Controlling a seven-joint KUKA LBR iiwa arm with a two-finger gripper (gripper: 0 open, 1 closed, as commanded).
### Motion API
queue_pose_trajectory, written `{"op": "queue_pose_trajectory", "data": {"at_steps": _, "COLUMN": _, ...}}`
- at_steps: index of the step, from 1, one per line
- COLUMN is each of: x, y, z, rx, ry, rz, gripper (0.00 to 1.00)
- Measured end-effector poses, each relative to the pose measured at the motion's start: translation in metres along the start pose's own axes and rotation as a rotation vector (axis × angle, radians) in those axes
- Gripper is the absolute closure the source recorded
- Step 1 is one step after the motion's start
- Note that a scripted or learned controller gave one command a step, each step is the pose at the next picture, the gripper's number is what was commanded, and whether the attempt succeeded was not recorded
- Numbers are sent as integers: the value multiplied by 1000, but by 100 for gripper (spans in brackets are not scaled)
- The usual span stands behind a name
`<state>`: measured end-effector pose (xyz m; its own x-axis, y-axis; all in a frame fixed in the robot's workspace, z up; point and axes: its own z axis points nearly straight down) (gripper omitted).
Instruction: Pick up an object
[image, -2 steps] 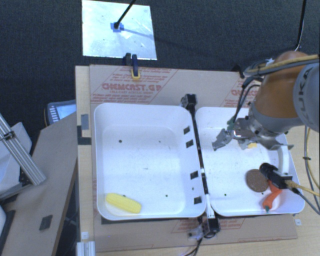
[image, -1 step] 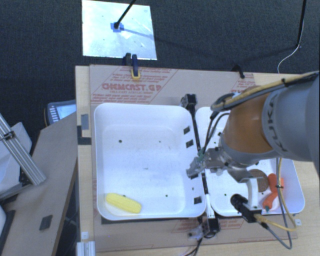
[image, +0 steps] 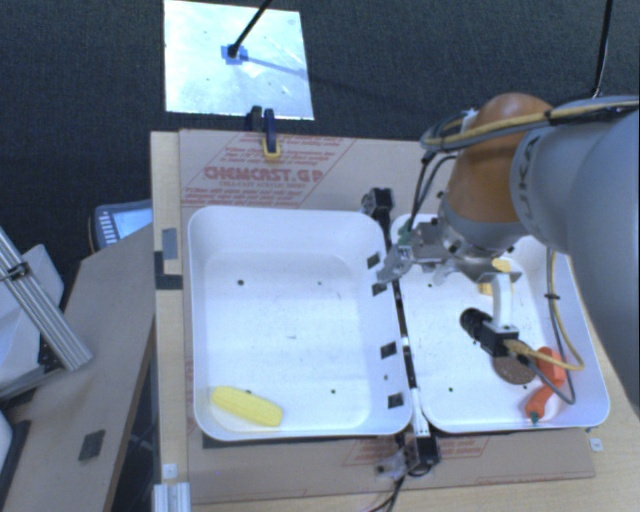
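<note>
Dark backdrop, cardboard-covered desk (image: 300, 170), and the gripper (image: 398, 258) sits at the left rim of the right bin (image: 455, 400). Released or clenched, you cannot tell from this angle. Your likeliest targets, an orange carrot-like toy (image: 543, 385) and a brown disc (image: 514, 370), lie in that bin's near right corner. Swing across first and centre above one piece, clear of the wall. Then descend straight so it doesn't squirt sideways.

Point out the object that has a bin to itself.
The yellow oblong piece, lying in the near corner of the left bin. The orange piece and the brown disc share the right bin.
</note>
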<state>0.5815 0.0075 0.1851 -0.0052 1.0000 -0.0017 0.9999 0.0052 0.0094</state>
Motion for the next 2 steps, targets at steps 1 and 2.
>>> {"op": "queue_pose_trajectory", "data": {"at_steps": 1, "x": 1, "y": -3, "z": -10, "rx": 6, "ry": 2, "rz": -4, "gripper": 100}}
{"op": "queue_pose_trajectory", "data": {"at_steps": 2, "x": 1, "y": -3, "z": -21, "rx": 4, "ry": 2, "rz": -10, "gripper": 100}}
